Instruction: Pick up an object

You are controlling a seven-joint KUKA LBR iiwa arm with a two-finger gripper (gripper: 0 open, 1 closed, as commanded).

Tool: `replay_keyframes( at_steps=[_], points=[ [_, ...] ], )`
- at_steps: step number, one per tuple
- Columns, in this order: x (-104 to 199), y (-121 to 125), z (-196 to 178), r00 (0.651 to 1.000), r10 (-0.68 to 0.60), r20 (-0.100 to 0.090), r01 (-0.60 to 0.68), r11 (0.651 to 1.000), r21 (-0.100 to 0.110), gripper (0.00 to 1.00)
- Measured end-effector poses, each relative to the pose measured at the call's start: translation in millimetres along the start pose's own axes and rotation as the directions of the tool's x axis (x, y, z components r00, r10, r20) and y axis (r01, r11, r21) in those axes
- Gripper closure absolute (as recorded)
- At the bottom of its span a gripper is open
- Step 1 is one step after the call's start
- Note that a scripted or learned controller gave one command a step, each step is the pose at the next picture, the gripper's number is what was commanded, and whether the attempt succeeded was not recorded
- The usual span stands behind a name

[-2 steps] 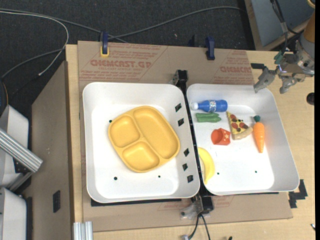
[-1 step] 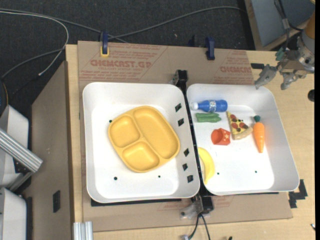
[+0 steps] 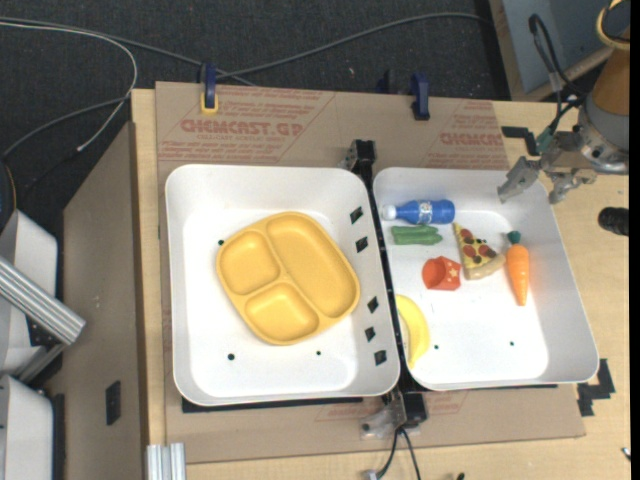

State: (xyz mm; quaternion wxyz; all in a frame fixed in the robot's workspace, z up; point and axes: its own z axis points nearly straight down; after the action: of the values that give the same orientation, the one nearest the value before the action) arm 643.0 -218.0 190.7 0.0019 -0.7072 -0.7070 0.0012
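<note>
The right bin [image 3: 490,363] holds several toy items. A blue and white bottle [image 3: 422,211] lies at its far left, with a green vegetable [image 3: 415,235] just below it. Further right are a pizza slice [image 3: 475,251], a red piece [image 3: 441,273] and an orange carrot [image 3: 517,271]. A yellow banana [image 3: 413,326] rests against the bin's left wall. My gripper [image 3: 537,186] hovers over the bin's far right corner, above the carrot. It is open, with its two fingers spread and nothing between them.
The left bin [image 3: 195,348] holds a yellow divided plate [image 3: 287,276]. A black divider with clips [image 3: 368,268] runs between the bins. Blue clamps [image 3: 209,86] hold the cardboard at the back. Cables cross the dark floor behind.
</note>
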Motion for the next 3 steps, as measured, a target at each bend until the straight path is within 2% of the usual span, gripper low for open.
replay_keyframes(
  at_steps=[2,3],
  points=[
    [1.2,9.3,98.6,1.000,-0.002,-0.002,0.002,1.000,0.000,0.00],
    [1.0,10.6,83.9,1.000,-0.003,0.000,0.003,1.000,-0.004,1.00]
  ],
)
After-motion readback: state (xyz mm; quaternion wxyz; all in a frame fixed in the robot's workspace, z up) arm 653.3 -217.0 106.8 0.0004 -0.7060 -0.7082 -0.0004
